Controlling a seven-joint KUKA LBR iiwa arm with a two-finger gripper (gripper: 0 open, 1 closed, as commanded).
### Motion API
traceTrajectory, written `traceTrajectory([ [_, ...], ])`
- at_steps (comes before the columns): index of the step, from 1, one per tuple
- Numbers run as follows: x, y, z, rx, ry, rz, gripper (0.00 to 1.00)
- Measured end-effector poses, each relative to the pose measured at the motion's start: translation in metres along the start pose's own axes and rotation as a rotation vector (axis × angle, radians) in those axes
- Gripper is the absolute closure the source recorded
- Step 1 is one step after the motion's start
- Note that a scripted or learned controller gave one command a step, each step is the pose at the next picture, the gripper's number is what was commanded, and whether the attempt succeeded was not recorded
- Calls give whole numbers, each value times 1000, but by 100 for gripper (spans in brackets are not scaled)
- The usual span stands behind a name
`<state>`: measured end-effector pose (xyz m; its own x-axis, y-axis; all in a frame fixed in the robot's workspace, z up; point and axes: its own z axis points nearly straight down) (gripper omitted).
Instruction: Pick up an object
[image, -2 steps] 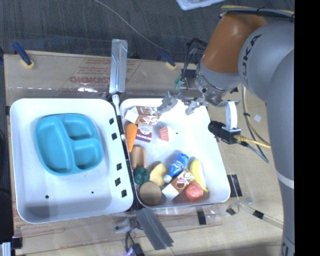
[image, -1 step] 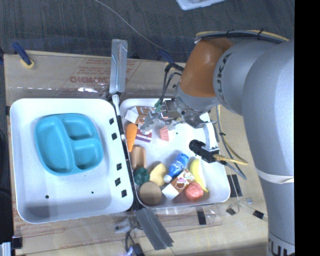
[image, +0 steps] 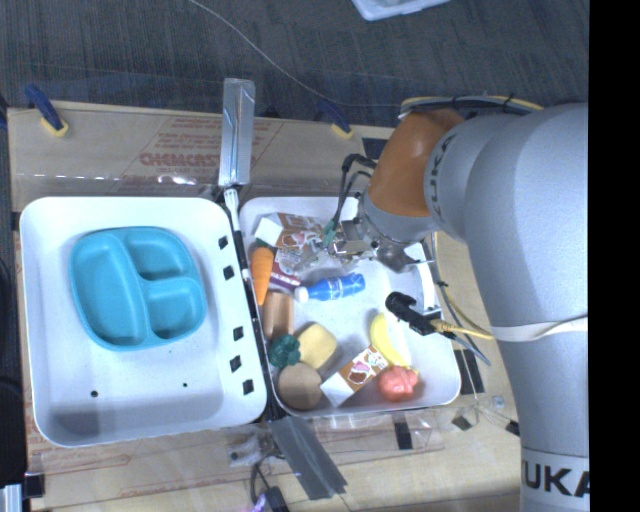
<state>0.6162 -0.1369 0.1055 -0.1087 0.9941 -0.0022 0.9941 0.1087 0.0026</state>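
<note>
The right bin (image: 440, 375) holds several items. Among them are an orange carrot (image: 262, 272), a blue bottle (image: 333, 289), a yellow banana (image: 388, 340), a red fruit (image: 398, 383), a pale yellow wedge (image: 316, 345), a green piece (image: 284, 350), a brown potato-like lump (image: 297, 385) and a crinkled snack packet (image: 298, 243). My gripper (image: 345, 240) is low over the back of this bin, just right of the snack packet and above the blue bottle. The wrist hides much of it.
The left bin (image: 60, 400) holds a blue divided plate (image: 135, 283). A small printed carton (image: 362, 368) lies between the potato-like lump and the red fruit. A tan sausage-like piece (image: 277, 313) lies along the divider. The grey arm covers the right bin's right side.
</note>
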Motion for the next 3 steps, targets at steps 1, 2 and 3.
traceTrajectory([
  [1, -39, -38, -49, 1, 0, -113, 0],
  [2, -61, -121, 13, 5, 3, -47, 0],
  [3, -61, -119, 2, 3, 1, -53, 100],
])
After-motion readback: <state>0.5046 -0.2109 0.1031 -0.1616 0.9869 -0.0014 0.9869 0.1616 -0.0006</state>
